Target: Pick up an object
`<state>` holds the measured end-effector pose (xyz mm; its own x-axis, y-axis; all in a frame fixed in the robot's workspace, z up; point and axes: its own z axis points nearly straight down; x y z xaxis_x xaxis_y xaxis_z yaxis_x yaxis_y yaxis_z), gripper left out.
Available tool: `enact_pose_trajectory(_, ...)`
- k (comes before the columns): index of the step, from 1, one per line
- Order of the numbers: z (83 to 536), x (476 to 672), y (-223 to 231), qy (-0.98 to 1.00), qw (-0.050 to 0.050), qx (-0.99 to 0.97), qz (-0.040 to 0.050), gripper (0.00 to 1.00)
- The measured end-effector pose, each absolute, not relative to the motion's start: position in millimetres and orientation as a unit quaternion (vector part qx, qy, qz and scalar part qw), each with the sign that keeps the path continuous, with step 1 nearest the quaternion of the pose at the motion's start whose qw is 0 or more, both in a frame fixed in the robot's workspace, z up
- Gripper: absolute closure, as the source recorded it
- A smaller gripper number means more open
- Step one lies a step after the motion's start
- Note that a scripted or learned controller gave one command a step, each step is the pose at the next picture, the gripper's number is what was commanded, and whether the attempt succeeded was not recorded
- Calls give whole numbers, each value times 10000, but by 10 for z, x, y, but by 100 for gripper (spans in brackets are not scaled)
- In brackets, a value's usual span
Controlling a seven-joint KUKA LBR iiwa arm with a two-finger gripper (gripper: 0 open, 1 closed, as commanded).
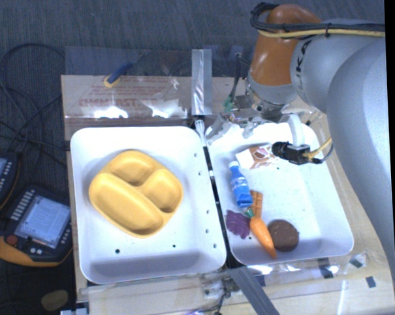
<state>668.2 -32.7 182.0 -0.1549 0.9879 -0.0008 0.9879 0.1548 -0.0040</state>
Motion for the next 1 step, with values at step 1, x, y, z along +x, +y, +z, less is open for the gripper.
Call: enact_pose_trajectory(1, 1111, 5899, -1049, -7968, 21, -6042, 14, 0)
